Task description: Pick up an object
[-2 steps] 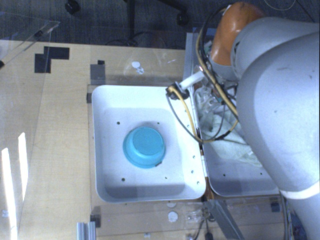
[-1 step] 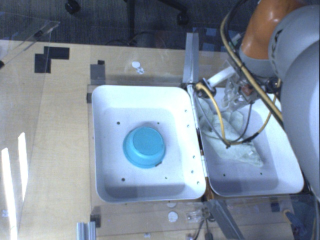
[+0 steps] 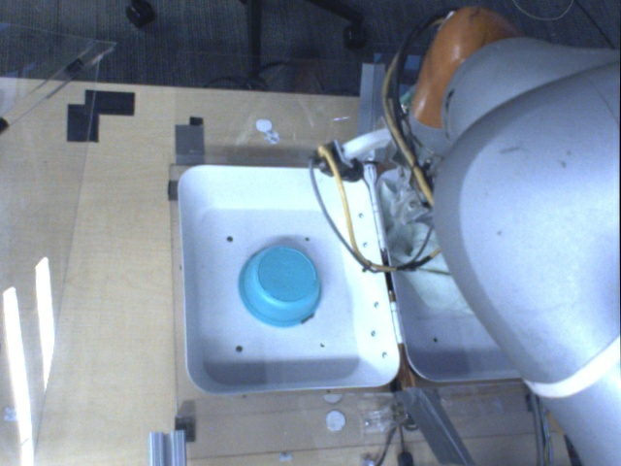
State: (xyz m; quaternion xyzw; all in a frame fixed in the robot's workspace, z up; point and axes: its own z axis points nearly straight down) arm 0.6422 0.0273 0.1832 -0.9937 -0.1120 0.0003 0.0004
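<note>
Your blue bowl sitting upside down mid left bin, well left of where your arm drops into the right bin, fingers buried behind the arm, can't tell open or closed, yellow cable looping over the divide, wooden worktop all around

Open floor is left all around the blue bowl, which sits alone near the middle of the left bin. To the bowl's right, the right bin is largely covered by the grey arm and its cables, so little free room can be made out there, and its contents cannot be judged.
</note>
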